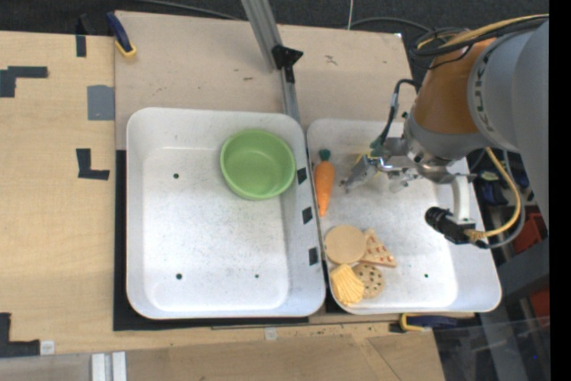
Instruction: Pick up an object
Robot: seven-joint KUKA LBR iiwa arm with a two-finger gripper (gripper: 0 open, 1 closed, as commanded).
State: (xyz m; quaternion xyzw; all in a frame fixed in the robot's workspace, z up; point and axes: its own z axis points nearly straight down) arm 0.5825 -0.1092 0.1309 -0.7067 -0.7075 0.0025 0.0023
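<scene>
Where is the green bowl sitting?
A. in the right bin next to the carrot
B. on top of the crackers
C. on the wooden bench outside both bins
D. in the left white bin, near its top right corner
D: the round green plastic bowl sits inside the shallow white left bin, toward its upper right, while the orange toy carrot lies in the other bin.

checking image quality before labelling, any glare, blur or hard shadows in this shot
Camera view: lighting is even and soft, with only faint shadows beside the green bowl and carrot. No strong glare on the white bins. The claw is small and slightly soft, so its detail is hard to read; the snack pieces look fairly sharp.
</scene>
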